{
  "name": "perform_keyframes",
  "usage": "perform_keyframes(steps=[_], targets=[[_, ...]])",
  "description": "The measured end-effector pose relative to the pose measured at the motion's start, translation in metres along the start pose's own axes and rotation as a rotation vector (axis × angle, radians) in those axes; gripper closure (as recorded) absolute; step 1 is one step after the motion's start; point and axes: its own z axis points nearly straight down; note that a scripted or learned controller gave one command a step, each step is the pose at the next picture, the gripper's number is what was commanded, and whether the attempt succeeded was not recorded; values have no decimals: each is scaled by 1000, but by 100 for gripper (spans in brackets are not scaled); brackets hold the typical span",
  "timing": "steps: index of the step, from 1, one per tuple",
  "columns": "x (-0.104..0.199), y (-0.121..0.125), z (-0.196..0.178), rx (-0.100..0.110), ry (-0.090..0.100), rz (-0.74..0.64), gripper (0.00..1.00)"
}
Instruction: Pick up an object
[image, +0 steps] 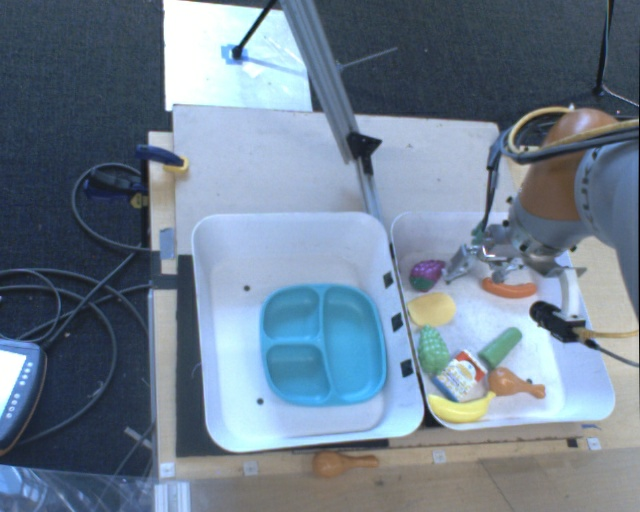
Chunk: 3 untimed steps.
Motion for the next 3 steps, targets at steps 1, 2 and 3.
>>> perform_keyframes(steps=[1, 2, 3], targets=[[-1, 6, 14, -22, -7, -1, 0], [0, 2, 9, -10, -3, 0, 100], [4, 6, -56, -12, -2, -5, 100]])
